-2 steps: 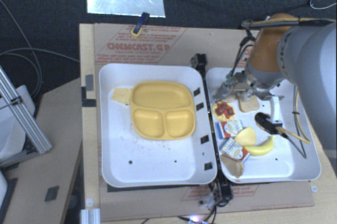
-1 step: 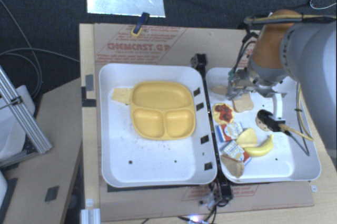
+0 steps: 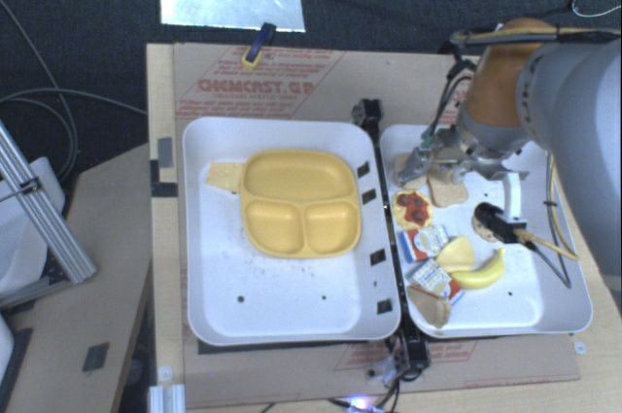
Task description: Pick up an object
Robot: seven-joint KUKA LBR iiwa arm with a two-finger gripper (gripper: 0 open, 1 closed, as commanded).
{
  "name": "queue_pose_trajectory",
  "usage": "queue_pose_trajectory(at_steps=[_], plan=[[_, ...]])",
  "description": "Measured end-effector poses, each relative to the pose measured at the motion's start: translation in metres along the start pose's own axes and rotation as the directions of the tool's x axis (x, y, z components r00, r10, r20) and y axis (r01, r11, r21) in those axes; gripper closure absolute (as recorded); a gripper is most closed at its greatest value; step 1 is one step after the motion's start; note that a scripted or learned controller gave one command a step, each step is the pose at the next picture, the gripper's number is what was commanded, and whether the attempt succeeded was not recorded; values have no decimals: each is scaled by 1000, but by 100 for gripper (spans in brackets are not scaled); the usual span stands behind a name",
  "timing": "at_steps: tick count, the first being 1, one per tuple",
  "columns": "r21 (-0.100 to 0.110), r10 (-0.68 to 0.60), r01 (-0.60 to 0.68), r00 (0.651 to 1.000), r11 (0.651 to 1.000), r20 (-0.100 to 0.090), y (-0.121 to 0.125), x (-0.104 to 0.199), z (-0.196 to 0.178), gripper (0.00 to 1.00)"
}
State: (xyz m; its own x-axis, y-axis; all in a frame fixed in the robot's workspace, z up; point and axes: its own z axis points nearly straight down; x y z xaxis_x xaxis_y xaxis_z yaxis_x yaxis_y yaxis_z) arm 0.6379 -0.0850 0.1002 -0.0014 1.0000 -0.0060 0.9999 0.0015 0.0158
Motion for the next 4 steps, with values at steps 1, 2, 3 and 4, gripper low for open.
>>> queue_pose_trajectory(at_steps=[1,2,3,4], plan=[[10,-3,3,1000,1000,-7,33,-17,14,0],[7,-1,1,1000,1000,-4,24,-18,13,0],[5,0,0,1000,1000,-4,8,-27,12,0],[-1,-2,2,1000,1000,-3,11,-27,-1,100]])
